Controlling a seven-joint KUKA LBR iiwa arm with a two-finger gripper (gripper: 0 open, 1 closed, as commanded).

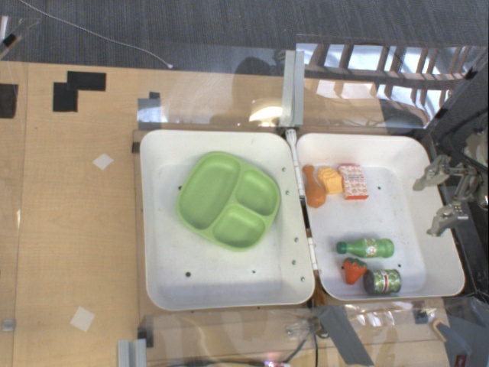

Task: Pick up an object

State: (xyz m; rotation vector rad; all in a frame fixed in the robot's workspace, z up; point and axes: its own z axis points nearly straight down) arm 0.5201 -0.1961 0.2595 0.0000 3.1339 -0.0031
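Right bin (405, 155), near to far: can (382, 281), strawberry (352, 270), green bottle (367, 247), then carton (352, 181), cheese (330, 179), carrot (312, 189). Gripper (443, 197) at bin's 3 o'clock rim, fingers spread, holding nothing. Nothing picked; grasp remains.

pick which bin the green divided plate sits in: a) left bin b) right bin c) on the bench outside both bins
a, the green divided plate lies flat in the left bin, while the right bin holds the green bottle and other small items.
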